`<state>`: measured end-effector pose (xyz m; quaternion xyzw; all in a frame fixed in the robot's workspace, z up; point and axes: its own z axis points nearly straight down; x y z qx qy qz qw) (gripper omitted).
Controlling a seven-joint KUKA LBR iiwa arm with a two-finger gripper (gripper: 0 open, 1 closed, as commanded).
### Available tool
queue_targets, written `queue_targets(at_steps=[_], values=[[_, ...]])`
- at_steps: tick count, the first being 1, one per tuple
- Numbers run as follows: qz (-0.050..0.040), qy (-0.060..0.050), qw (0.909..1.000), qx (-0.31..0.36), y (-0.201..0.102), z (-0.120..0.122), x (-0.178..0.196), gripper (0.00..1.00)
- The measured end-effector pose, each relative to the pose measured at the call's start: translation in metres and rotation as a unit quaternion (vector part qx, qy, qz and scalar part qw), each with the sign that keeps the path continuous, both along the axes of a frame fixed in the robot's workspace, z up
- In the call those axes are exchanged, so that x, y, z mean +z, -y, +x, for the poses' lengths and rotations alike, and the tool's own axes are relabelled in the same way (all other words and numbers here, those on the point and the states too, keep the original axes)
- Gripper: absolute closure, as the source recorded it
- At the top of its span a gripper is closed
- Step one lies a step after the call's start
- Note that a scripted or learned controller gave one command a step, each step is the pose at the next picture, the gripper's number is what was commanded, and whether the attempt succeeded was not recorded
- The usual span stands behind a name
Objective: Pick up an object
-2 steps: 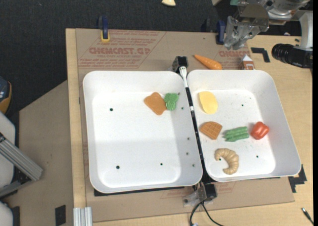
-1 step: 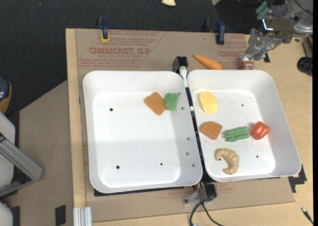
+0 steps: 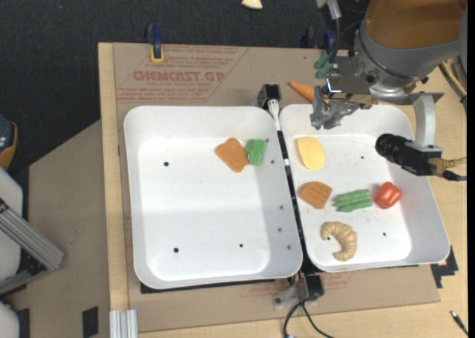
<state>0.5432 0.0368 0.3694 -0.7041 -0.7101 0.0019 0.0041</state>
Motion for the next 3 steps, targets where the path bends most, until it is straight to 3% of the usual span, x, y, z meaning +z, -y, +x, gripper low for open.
queue_targets(at_steps=[1, 2, 3], values=[[-0.0002, 0.0, 1.0, 0.002, -0.123, 0.019, -0.059, 1.0], [-0.0014, -0.002, 1.0, 0.0, -0.171, -0.068, -0.098, 1.0], [-0.0015, 0.007, 0.9999, -0.007, -0.098, -0.047, -0.039, 1.0]])
